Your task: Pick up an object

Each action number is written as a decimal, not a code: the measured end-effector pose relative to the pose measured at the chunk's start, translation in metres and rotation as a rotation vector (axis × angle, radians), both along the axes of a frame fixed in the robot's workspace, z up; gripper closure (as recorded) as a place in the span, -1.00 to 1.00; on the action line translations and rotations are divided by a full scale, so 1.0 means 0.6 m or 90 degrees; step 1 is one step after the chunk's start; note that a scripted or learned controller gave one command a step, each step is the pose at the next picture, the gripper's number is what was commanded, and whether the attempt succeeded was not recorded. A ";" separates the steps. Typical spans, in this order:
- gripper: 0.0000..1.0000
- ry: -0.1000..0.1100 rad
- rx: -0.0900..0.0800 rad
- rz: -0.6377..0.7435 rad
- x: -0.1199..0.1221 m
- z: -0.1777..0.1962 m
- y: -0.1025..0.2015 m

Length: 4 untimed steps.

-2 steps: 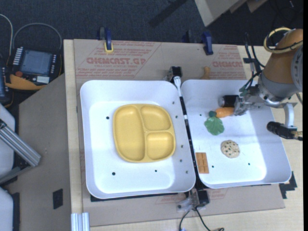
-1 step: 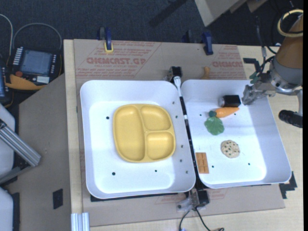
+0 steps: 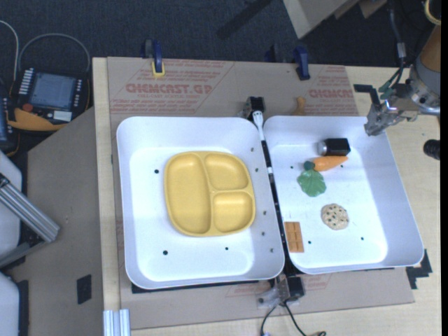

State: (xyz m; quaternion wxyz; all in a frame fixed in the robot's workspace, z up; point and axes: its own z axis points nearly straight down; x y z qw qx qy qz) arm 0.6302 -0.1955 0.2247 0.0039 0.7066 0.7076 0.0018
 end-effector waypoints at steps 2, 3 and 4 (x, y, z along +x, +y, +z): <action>1.00 0.006 0.003 0.002 -0.010 0.061 0.089; 1.00 0.006 0.004 0.003 -0.030 0.059 0.186; 1.00 0.006 0.003 0.003 -0.034 0.062 0.268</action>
